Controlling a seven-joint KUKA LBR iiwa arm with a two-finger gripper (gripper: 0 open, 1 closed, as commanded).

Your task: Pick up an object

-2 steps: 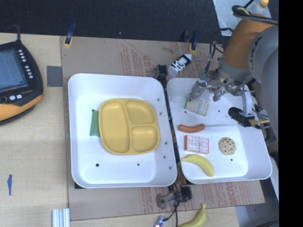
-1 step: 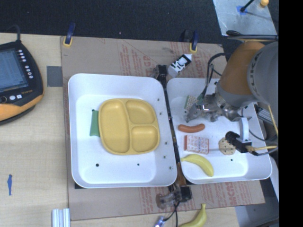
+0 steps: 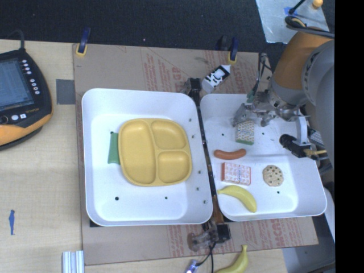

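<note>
My gripper point(image 3: 252, 117) is low over the back of the right bin point(image 3: 301, 206), and its fingers look spread apart with nothing clearly between them. A small pale speckled block point(image 3: 245, 133) lies right at the fingertips, on the front side of them. Further forward in the same bin lie a sausage point(image 3: 230, 153), a red-and-white patterned square point(image 3: 236, 173), a round cookie point(image 3: 273, 176) and a yellow banana point(image 3: 239, 197).
The left bin point(image 3: 96, 203) holds a yellow divided plate point(image 3: 154, 151) with a green piece point(image 3: 114, 148) poking out at its left edge. A black clamp part point(image 3: 296, 145) hangs over the right bin's right side. A teach pendant point(image 3: 20, 98) sits far left, and a second banana point(image 3: 238, 261) lies beyond the front edge.
</note>
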